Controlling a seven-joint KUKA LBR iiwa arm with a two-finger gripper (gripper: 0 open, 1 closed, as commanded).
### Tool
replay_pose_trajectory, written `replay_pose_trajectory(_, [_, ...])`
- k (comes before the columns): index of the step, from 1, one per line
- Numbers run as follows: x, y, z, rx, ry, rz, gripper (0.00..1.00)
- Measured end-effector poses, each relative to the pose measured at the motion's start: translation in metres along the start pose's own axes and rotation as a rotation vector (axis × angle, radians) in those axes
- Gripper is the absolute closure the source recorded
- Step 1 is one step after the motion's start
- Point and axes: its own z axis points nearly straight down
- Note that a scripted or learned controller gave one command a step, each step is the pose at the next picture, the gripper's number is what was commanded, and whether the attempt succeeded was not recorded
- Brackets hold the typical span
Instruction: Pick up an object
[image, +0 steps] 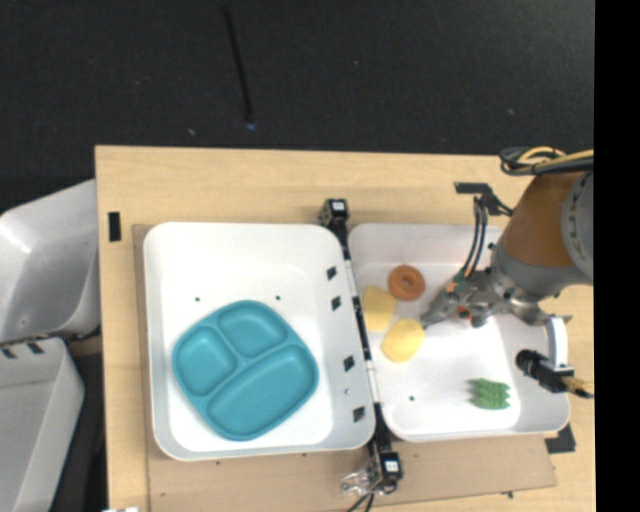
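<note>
While hanging low in the right bin (440, 385) with gripper (447, 307) just right of the yellow lump (402, 341) and donut (406, 282), seems mid-approach, can't tell if open or closed, needs to shift over the lump, drop and squeeze.

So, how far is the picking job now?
Nothing looks picked yet: the brown ring, yellow lemon, pale yellow piece and green item all lie in the right bin. The tool is low beside the lemon; grasping and lifting remain.
</note>
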Motion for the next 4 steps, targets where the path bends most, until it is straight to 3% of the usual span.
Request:
replay_pose_trajectory(1, [-0.001, 0.0, 0.018, -0.004, -0.001, 0.003, 0.0])
replay_pose_trajectory(2, [-0.002, 0.001, 0.006, -0.008, -0.001, 0.007, 1.0])
replay_pose_trajectory(3, [-0.008, -0.001, -0.058, -0.011, -0.002, 0.007, 1.0])
replay_pose_trajectory(4, [-0.009, 0.0, -0.085, -0.01, -0.001, 0.002, 1.0])
